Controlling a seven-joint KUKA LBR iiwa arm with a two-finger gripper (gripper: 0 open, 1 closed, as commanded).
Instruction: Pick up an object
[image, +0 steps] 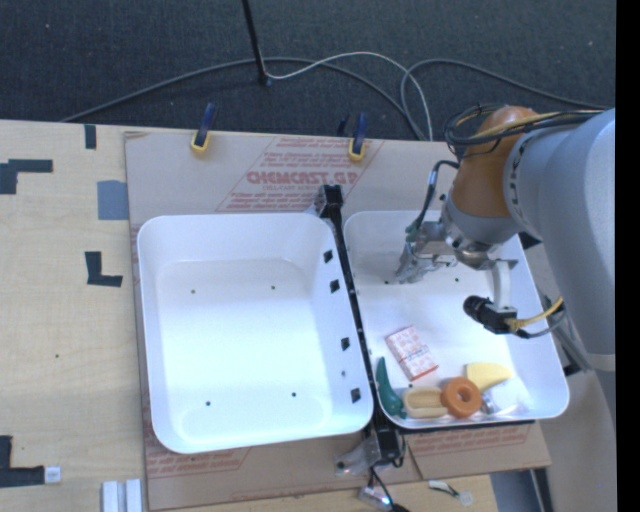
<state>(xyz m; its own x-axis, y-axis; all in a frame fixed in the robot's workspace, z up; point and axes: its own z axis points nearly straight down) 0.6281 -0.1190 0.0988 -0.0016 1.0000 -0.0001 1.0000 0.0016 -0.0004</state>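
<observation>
1. Overhead, the arm (545, 190) reaches in from the right, its orange band above the wrist, over the right bin (372, 232).
2. Its hand (418, 262) hangs over the bin's upper part; whether it is apart or together, I cannot tell, and nothing shows in its grip.
3. Objects lie along the right bin's near side: a red-and-white box (411, 351), an orange ring (461, 397), a yellow wedge (488, 375), a tan block (424, 403) and a green piece (387, 391).
4. These sit well apart from the hand.
5. Beside it, the left bin (240, 330) rests on the desk (60, 300).
</observation>
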